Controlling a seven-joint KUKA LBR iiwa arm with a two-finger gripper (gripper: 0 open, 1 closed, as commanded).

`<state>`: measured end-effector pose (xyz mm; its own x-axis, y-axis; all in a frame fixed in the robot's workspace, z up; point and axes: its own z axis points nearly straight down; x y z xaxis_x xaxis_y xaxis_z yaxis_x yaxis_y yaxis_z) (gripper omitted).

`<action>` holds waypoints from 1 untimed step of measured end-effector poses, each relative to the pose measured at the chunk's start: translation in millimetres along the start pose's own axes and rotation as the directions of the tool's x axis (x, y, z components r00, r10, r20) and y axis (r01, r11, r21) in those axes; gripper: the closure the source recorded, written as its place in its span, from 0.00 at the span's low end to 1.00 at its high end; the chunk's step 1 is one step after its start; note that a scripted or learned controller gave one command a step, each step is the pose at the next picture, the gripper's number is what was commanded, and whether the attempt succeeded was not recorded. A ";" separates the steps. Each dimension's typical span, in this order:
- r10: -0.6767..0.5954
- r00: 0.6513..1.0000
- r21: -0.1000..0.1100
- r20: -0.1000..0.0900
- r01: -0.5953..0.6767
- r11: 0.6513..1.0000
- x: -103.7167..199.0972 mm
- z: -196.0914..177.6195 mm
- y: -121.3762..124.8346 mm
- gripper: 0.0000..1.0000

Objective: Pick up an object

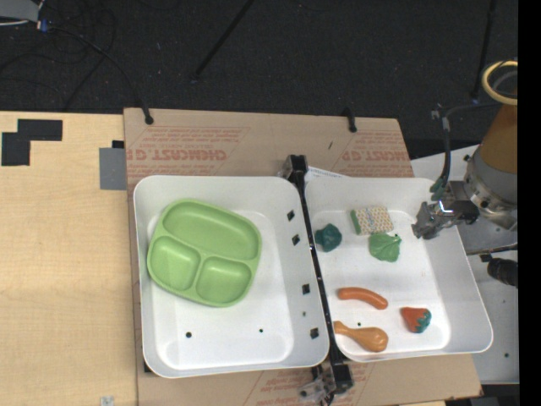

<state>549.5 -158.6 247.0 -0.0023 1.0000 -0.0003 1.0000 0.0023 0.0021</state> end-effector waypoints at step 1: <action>-0.002 1.000 0.006 -0.003 0.002 1.000 52.5 -4.1 -1.5 1.00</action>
<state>547.9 -106.2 251.0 -0.0045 1.0000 0.0025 1.0000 0.0045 -0.0034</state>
